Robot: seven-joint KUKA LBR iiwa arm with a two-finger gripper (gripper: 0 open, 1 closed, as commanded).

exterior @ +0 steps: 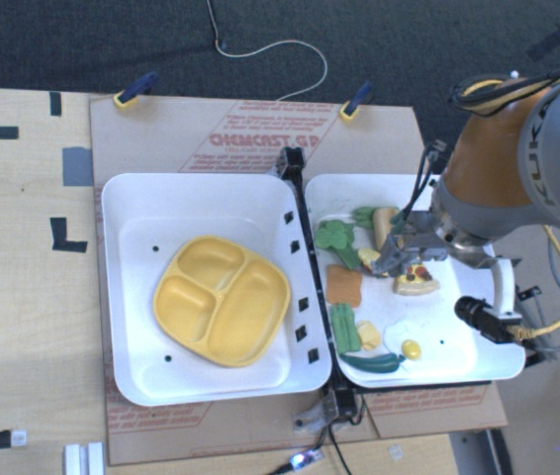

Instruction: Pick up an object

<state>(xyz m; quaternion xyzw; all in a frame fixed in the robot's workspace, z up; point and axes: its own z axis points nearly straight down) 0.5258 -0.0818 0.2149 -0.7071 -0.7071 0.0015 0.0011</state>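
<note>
Closest to the lens, at the lower edge of the right bin (478, 369), lies a dark green pepper-like piece (371, 362), its long axis running left to right along the bin's near wall. Just above it sit a green strip (343, 327) that runs up and down the frame, a small yellow piece (411, 348), and a brown square slab (344, 285). Further up are a leafy green piece (336, 236) and a pizza-slice toy (417, 283).

My gripper (396, 257) hangs low over the middle of this bin, right by the pizza slice and a pale yellow bit (369, 258). Whether my claw is released or clenched I cannot tell; my own wrist hides it.

As I judge it, I am at the reach-and-descend step, with nothing lifted yet. The likeliest target is the pizza slice, lying flat with its broad edge toward the lower right of the frame. Next I need to settle squarely across its short width, close, and rise straight.

Over in the left bin (122, 265), a yellow divided plate (222, 300) rests tilted, untouched.
</note>
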